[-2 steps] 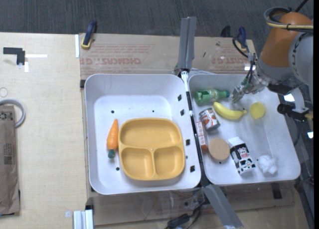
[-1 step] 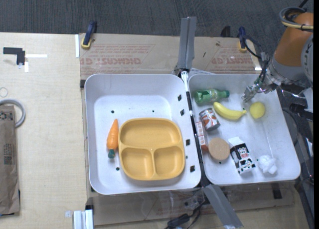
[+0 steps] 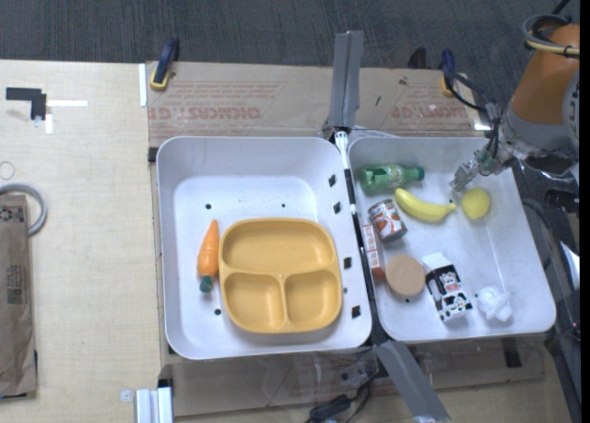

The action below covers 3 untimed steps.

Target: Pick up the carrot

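The gripper [image 3: 466, 175] hangs at the upper right of the frame, over the right bin [image 3: 530, 255], just beside the lemon [image 3: 476, 204] and the banana [image 3: 422, 206]; whether it is open or closed cannot be told from here. Nothing is seen in its grasp. The carrot [image 3: 208, 249] lies in the left bin [image 3: 175, 228], lower left of centre, lengthwise against the left edge of the yellow tray [image 3: 277, 274]. A good pick likely means crossing the divider and closing across the carrot's width, from the side away from the tray, so the tray rim does not block a finger.
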Available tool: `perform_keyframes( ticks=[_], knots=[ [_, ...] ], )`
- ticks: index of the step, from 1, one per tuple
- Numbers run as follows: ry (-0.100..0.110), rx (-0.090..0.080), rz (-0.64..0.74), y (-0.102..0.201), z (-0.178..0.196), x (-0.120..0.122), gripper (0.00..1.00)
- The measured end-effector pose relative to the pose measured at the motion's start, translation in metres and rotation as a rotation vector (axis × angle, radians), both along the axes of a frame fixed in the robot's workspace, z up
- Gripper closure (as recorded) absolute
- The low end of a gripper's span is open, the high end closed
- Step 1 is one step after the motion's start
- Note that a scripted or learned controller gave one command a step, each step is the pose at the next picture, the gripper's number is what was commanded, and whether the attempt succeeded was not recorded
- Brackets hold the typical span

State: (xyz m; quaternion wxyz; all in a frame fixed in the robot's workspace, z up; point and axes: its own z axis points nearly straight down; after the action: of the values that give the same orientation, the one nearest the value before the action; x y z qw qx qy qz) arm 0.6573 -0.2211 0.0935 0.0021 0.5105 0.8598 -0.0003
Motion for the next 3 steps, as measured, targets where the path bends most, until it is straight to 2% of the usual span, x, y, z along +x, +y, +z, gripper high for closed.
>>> perform_keyframes(
  ticks=[1,2,3],
  knots=[
    [0.0,0.001,0.244,0.048,0.0,0.003,1.0],
    [0.001,0.0,0.299,0.083,0.0,-0.008,1.0],
    [0.0,0.0,0.321,0.092,0.0,-0.005,1.0]
  ],
)
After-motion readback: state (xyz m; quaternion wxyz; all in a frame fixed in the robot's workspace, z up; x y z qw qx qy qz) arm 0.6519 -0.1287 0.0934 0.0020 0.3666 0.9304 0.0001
